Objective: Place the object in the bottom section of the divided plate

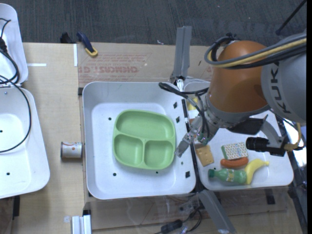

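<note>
I see the end effector [187, 143] at the green divided plate's [144, 139] 3 o'clock rim; whether it grips anything I cannot tell. Candidate cracker [204, 154] lies beside it; picking comes next.

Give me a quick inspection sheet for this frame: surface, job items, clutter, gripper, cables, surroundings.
Surface: wooden bench bearing two white bins.
Job's things: green divided plate flat in left bin; cracker, sponge, carrot-like piece, banana, green bottle in right bin.
Clutter: small can beside left bin; blue-yellow clamp on bench.
Gripper: gripper over the wall between bins; finger state unclear.
Cables: yellow and black cables over the arm; black cable on the white unit at left.
Surroundings: dark carpet.
</note>
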`<state>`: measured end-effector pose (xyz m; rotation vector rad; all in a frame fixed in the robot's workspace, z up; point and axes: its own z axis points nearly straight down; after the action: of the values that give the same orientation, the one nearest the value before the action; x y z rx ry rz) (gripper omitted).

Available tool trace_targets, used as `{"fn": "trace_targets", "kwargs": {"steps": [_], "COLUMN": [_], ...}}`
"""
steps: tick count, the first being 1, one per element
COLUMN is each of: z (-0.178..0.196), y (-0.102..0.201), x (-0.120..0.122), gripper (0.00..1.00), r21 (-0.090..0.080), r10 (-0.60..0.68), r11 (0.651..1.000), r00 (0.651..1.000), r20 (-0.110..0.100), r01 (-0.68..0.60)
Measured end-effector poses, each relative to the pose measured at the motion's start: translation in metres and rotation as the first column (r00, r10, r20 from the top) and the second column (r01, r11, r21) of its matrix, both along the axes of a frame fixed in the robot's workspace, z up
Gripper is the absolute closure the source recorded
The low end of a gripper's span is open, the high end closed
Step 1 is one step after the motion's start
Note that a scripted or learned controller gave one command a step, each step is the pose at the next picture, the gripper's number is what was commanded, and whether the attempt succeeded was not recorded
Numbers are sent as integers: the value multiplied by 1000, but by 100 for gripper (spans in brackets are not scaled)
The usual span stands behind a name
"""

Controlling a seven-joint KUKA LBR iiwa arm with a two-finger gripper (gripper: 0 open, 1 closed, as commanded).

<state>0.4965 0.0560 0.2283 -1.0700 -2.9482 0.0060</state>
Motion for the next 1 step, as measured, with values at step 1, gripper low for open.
{"fn": "trace_targets", "kwargs": {"steps": [1], "z": [-1], "y": [-29], "x": [38], "gripper": [0], "r21": [0], "r10": [-16], "r11": [1000], "r00": [1000], "r20": [2], "r01": [16]}}
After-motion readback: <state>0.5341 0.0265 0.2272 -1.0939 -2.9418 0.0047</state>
